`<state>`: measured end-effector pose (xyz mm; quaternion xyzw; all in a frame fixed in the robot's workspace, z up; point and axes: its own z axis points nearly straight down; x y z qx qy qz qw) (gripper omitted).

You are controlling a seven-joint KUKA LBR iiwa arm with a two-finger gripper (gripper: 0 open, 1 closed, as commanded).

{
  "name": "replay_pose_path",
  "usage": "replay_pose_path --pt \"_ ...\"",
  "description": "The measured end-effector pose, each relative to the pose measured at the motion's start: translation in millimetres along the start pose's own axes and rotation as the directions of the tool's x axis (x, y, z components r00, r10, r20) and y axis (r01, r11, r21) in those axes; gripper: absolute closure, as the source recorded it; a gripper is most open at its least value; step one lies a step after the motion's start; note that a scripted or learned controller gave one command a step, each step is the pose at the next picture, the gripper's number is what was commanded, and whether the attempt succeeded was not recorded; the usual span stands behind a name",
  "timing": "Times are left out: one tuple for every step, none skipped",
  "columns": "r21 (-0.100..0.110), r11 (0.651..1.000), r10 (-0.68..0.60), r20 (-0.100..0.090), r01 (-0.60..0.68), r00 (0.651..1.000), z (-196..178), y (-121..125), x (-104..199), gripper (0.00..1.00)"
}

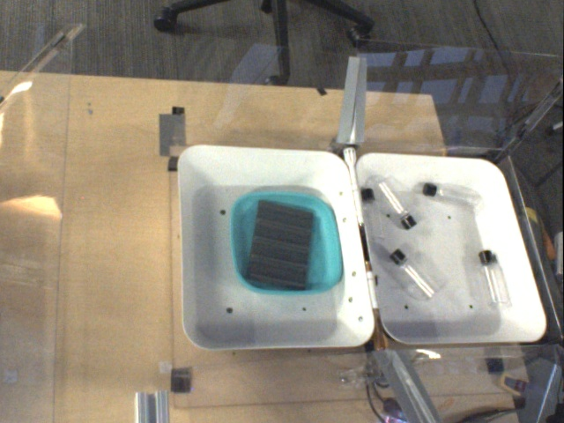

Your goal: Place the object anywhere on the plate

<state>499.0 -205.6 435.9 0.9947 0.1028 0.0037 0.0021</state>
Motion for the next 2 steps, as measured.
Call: replay_pose_path --pt "0.0 1.0 -0.005 0.0 0.005 1.0 1 19 99 0.0" --pt "0.002 1.0 0.0 0.002 0.0 1.0 1 13 67 0.0"
